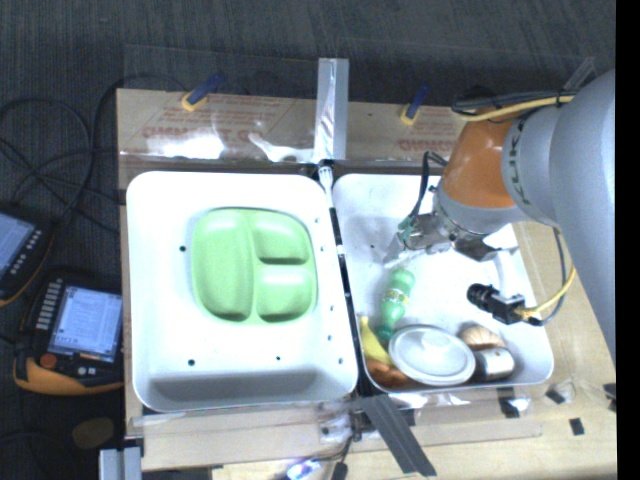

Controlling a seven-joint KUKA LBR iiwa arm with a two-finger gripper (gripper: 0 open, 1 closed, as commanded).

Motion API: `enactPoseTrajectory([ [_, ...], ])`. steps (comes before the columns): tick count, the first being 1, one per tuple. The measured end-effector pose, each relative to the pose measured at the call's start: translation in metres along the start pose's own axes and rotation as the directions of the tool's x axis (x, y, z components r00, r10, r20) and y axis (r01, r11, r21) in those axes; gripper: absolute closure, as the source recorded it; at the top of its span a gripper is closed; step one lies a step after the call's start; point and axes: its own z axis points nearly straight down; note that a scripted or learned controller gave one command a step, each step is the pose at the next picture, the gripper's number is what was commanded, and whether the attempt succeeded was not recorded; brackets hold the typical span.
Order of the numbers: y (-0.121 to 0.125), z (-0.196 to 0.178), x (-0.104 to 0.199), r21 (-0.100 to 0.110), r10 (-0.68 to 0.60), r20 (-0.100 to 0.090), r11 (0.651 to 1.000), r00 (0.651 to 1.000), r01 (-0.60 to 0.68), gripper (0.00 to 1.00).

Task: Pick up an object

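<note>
The pincer (408,236) is low in the right bin (365,200), in its upper middle part, at the end of the grey arm (570,168) that comes in from the right. Whether it is open or closed I cannot tell, because the wrist covers most of it, and I see nothing clearly between its tips. To its left and above it the white floor of this bin is bare up to the wall, so there is some room there.

Just below the pincer lies a green bottle (395,298), tilted, with its upper end near the tips. Lower down, a yellow banana (371,340) lies along the left wall, and a white round bowl (432,354) sits beside it, partly over an orange thing that is hard to name. A brown and dark object (487,348) lies right of the bowl, touching it. A black cable plug (495,301) hangs over the right part of the bin.

The left bin (160,368) holds a green divided plate (254,265) near its middle, with wide bare floor around it. The counter (240,128) behind both bins carries clear plastic sheet.
</note>
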Motion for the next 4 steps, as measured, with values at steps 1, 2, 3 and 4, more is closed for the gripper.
enactPoseTrajectory([
  [1, 0.0, 0.0, 0.0, 0.001, 0.0, 0.0, 1.0, 1.0, 0.0, 0.0],
  [2, -0.039, -0.083, 0.018, 0.012, 0.193, 0.001, 0.981, 0.981, -0.193, 0.0],
  [3, -0.051, 0.01, 0.01, 0.0, -0.305, -0.001, 0.952, 0.952, 0.305, 0.0],
  [4, 0.017, -0.009, -0.014, 0.006, -0.428, -0.007, 0.904, 0.904, 0.428, 0.0],
])
